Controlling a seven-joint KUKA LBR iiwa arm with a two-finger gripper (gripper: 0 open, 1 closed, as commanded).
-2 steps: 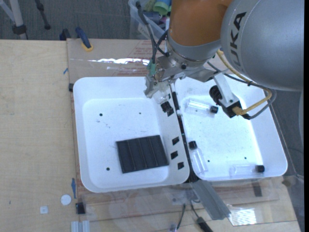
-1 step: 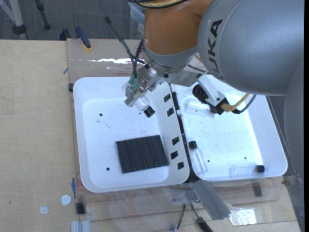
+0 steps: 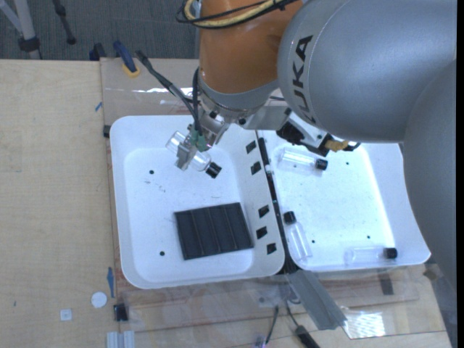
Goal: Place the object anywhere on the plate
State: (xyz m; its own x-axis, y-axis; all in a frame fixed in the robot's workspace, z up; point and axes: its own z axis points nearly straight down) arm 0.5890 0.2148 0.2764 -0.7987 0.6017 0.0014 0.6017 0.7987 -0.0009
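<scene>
Black ridged plate [image 3: 213, 230] in left bin [image 3: 138, 267]

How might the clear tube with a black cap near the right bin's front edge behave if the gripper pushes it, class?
The tube looks round and lies on its side, so it would probably roll rather than slide. Its clear body suggests thin plastic, likely light and easily knocked away. The smooth white bin floor probably offers little grip, and the black cap may make it curve.

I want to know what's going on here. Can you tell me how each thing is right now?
Gripper: hanging over the left bin, near a small black piece.
Black ridged plate: lying flat in the left bin, nothing on it.
Clear tube: lying in the right bin.
</scene>
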